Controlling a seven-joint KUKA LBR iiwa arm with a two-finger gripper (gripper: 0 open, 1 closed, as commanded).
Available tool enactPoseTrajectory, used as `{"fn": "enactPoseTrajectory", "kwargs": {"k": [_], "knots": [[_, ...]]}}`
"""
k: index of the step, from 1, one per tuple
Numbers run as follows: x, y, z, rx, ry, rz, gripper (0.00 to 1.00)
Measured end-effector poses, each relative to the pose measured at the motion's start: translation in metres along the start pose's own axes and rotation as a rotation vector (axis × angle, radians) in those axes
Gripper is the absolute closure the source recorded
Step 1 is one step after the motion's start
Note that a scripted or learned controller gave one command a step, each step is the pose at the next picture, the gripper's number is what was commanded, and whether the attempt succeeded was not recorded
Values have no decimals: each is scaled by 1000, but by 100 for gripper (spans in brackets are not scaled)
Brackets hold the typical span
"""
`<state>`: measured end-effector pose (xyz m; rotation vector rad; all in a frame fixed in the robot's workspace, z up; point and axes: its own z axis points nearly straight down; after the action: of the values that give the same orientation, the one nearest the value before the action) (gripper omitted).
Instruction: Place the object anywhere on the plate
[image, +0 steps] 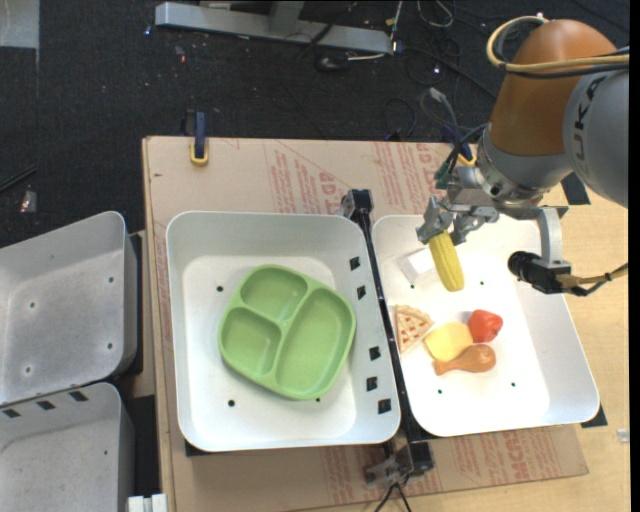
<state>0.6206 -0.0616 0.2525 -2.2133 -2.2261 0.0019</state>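
A green plate (288, 330) with three compartments lies in the left bin (190, 250). Over the upper left part of the right bin (560, 390), my gripper (443, 228) is shut on the top end of a yellow corn cob (448, 264). The cob hangs down from the fingers, slightly tilted, close to the divider between the bins and to the right of the plate.
In the right bin lie a pizza slice (410, 325), a yellow lemon-like piece (447, 340), a red piece (486, 323), a brown drumstick (467, 360) and a small white block (417, 266). A black camera mount (535, 268) sticks out beside the wrist.
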Motion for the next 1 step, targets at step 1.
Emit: {"fn": "enactPoseTrajectory", "kwargs": {"k": [1], "knots": [[51,-19,-3,0,0,-1,100]]}}
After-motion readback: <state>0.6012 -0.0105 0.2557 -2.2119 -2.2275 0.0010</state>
